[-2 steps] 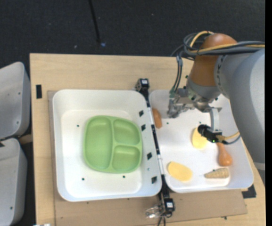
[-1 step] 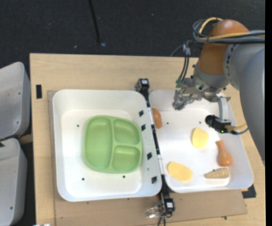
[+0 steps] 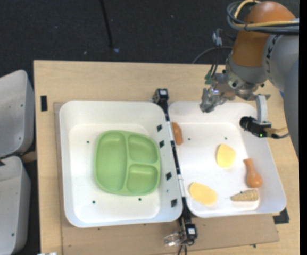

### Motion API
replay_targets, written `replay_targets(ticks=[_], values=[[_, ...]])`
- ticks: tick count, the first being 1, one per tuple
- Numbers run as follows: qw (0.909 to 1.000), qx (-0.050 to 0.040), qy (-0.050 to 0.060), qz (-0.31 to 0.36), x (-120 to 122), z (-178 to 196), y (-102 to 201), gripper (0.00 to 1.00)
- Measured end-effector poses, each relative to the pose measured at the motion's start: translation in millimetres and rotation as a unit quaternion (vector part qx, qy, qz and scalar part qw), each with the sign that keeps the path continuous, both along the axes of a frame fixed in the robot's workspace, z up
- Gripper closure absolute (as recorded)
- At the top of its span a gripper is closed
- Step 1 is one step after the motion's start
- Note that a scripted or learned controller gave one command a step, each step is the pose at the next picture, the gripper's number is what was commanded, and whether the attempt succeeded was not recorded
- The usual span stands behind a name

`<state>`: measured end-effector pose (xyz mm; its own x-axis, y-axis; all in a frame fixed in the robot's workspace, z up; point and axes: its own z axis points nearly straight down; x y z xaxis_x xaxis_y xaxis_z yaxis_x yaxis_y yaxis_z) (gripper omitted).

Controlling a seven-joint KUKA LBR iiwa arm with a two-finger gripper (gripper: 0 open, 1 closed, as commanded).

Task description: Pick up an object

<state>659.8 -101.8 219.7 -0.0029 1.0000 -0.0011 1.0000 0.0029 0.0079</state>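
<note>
The right bin (image 3: 206,152) holds several food items: an orange sausage-like piece (image 3: 177,133) by its left wall, a yellow round piece (image 3: 225,155) in the middle, a yellow oval piece (image 3: 202,193) near the front, an orange drumstick shape (image 3: 252,173) at the right, and a tan wedge (image 3: 245,196) at the front right. My gripper (image 3: 208,103) hangs over the bin's back edge, well apart from all of them. Nothing shows between its fingers.
The left bin (image 3: 79,137) bears a green three-compartment plate (image 3: 127,161). A black clip (image 3: 160,95) sits at the back where the bins meet, and a black fitting (image 3: 251,125) juts in at the right bin's right wall. Wooden bench (image 3: 89,78) surrounds both bins.
</note>
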Motion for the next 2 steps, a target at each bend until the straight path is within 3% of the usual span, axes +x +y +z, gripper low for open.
replay_targets(ticks=[1, 2], values=[[1.0000, -0.0003, 0.001, -0.002, -6.3, 48.9, -6.1, 1.00], [1.0000, 0.0004, 0.005, 0.001, -17.2, 34.6, 38.5, 1.00]])
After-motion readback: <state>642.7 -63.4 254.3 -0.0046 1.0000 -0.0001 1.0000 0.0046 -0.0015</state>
